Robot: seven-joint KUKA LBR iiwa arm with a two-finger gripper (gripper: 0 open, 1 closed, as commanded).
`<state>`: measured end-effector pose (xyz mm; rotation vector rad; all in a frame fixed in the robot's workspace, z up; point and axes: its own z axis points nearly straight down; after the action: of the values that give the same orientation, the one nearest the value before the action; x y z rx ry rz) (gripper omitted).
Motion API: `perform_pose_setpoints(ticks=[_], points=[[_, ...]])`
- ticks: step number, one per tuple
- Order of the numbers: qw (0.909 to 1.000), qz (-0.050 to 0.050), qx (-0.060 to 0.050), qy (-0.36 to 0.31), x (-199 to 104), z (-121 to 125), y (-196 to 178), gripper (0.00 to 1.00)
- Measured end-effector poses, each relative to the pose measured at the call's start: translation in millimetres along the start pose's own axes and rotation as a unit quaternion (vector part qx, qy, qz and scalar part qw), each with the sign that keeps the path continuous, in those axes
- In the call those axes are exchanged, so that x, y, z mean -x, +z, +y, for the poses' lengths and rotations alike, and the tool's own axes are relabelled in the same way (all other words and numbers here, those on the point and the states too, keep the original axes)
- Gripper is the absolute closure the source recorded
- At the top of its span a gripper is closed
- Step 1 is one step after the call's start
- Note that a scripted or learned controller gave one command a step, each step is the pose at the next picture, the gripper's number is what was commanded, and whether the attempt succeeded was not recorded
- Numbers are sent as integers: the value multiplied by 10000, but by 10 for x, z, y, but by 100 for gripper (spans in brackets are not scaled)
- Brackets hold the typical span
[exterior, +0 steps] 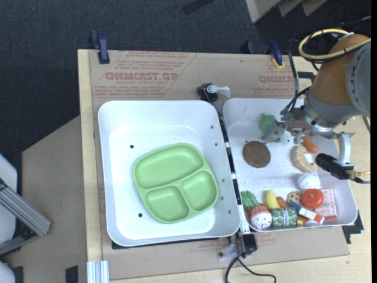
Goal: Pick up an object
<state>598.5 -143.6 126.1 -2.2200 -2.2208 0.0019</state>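
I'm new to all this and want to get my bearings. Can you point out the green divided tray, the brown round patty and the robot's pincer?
green divided tray (pixel 175 183): camera view, on the ridge where its compartments meet.
brown round patty (pixel 257 154): camera view, middle of its top face.
pincer (pixel 277 131): camera view, at its fingertips.

This is a robotics lab, no question: a plywood bench (pixel 177 69) stamped with a supplier's red lettering sits on dark carpet (pixel 70 16), blue clamps (pixel 101 43) pinning its far edge. Two white bins (pixel 112 128) lie side by side on that bench, cables trail off its near edge, and the grey and orange arm (pixel 336 81) leans over its right side.
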Motion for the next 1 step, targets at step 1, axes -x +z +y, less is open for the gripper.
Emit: perform_pose_setpoints(ticks=[1], points=[[10000,-6,32,-23,-271,705,407,0]])
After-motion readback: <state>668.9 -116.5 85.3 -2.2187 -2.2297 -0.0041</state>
